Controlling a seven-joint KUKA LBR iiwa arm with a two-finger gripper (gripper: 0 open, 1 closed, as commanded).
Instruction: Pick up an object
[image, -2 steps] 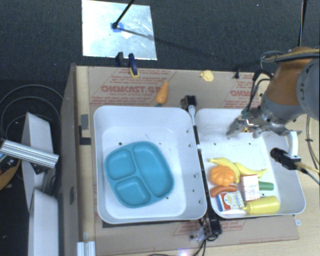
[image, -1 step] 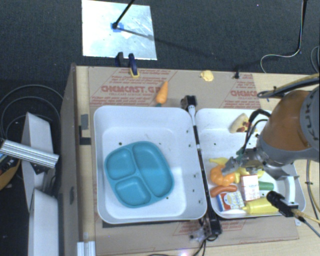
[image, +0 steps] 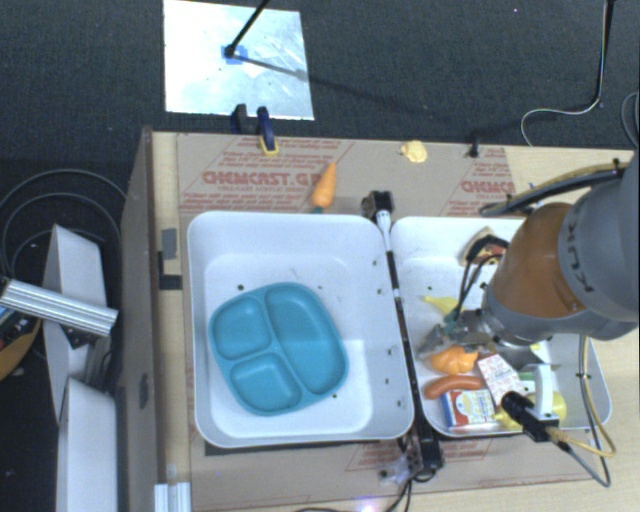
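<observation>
Your candidates for the pick all lie in the right bin (image: 410, 300): an orange rounded piece (image: 455, 358) sits directly under the gripper (image: 462, 328), with a red-orange sausage shape (image: 452, 386) just below it, a small printed carton (image: 470, 407) further toward the near rim, and a yellow scrap (image: 437, 301) just above and to the left of the gripper. The arm (image: 560, 265) is bent low over this cluster, so you are in the reach-down step, with the wrist among the objects but nothing visibly lifted. The arm's bulk and the clutter hide the tip, so whether it is wide, narrow or holding anything cannot be told. Next you would need a clean closure on one piece, most likely the orange one, without nudging its neighbours, then a straight lift. Well to the gripper's left, the other bin (image: 220, 250) holds a blue divided tray (image: 278, 347).
</observation>
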